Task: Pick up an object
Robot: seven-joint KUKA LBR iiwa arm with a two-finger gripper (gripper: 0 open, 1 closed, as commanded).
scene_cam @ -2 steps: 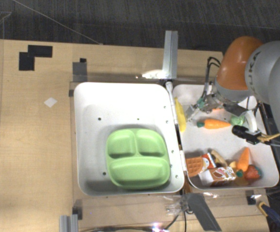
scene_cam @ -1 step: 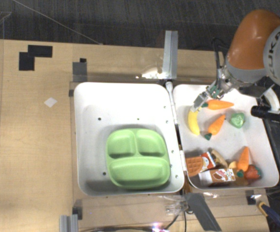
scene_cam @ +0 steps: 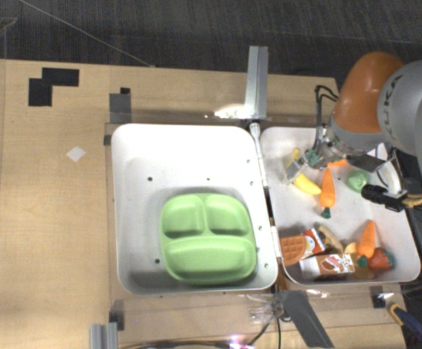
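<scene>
1. Camera view, fixed overhead: the task's candidate objects lie in the right bin (scene_cam: 284, 144), namely a yellow banana-like piece (scene_cam: 307, 185), an orange carrot (scene_cam: 328, 188) just beside it, a green piece (scene_cam: 356, 181) near the arm, a waffle-like square (scene_cam: 294, 248), a brown carton (scene_cam: 335, 265), and a second carrot (scene_cam: 367, 240) next to a red piece (scene_cam: 383, 260) in the near right corner
2. The end effector (scene_cam: 314, 156) sits low in the far part of the right bin, just above the banana-like piece and the first carrot; whether it is apart, together or clamped on anything cannot be told from this angle
3. The grey arm (scene_cam: 415, 107) with its orange band (scene_cam: 364, 93) reaches in from the right, over the bin's far right corner
4. The left bin (scene_cam: 138, 151) holds a green divided tray (scene_cam: 208, 237), lying flat toward the near side
5. Both bins rest side by side on the desk (scene_cam: 44, 217), touching along their shared edge
</scene>
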